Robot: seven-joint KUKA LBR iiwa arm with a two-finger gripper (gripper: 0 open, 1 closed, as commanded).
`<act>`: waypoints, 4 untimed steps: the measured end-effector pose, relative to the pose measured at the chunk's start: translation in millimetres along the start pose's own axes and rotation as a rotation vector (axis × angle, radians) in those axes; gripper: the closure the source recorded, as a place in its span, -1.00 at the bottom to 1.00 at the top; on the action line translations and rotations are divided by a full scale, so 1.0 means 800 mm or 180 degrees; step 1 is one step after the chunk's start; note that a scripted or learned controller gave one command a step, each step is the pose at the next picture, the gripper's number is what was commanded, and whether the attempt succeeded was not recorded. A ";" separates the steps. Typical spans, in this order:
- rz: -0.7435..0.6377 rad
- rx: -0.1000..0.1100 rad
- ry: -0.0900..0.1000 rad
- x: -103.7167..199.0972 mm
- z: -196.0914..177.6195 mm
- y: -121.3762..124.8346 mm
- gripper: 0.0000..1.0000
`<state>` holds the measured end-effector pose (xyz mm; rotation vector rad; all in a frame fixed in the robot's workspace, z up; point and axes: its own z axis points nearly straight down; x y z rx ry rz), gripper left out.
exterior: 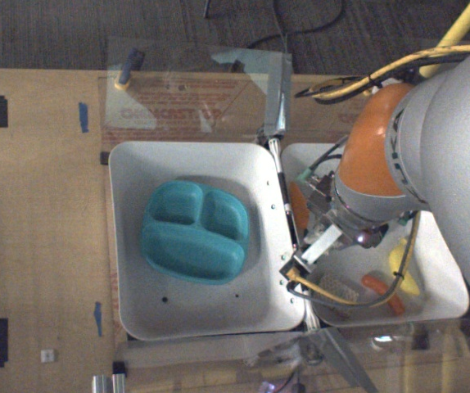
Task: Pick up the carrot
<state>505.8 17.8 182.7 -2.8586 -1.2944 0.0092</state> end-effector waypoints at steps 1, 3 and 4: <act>-0.0005 0.0009 -0.0011 0.000 -0.010 0.000 1.00; 0.0137 -0.0008 0.0005 -0.054 -0.007 0.003 1.00; 0.0208 -0.0010 0.0004 -0.048 -0.012 -0.002 1.00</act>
